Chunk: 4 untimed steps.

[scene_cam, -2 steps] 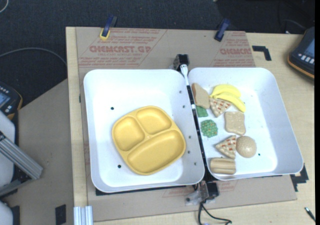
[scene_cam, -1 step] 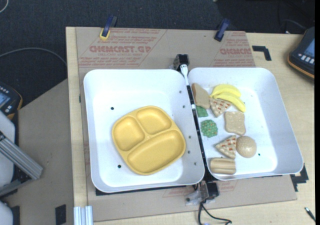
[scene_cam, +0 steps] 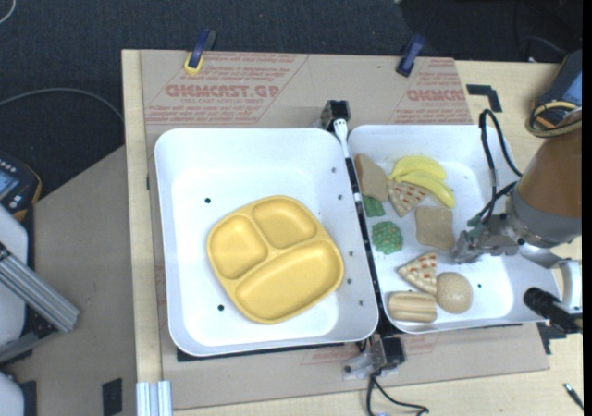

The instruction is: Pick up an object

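Presently I am hovering my gripper [scene_cam: 465,248] in the right bin [scene_cam: 495,141], beside the tan bread slice [scene_cam: 434,226]; finger state: cannot tell. Bread is looking light, stiff; I am judging its side edges best.

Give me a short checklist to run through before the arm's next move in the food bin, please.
1. Gripper inside the right bin: ok.
2. Something between its fingers: cannot tell.
3. Nearest target, the tan bread slice, in plain view: ok.
4. Room around the slice: not ok; a pizza slice and the banana crowd it.
5. Yellow divided plate away from the arm's work, in the left bin: ok.
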Tool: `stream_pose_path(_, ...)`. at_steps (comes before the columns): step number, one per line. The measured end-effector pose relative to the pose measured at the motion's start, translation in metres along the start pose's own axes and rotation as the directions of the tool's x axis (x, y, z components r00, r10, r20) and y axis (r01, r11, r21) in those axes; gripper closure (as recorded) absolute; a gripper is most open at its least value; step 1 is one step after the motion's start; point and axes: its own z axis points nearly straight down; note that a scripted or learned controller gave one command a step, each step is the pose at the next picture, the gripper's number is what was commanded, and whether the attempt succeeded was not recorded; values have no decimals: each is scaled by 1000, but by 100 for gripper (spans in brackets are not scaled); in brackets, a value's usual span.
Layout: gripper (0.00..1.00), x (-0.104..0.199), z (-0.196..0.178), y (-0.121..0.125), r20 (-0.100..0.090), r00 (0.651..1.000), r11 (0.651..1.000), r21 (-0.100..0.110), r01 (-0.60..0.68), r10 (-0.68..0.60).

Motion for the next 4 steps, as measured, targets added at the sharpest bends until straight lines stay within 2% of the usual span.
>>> stream_pose_path(1,100,72,-173,47,7,1000,999,-34,11,-11)
stream_pose_path(2,100,37,-224,30,9,1000,1000,-23,-3,3)
stream_pose_path(3,100,55,-148,-28,1,1000,1000,-3,-2,2)
stream_pose_path(4,100,144,-241,-20,4,1000,1000,-26,12,-12)
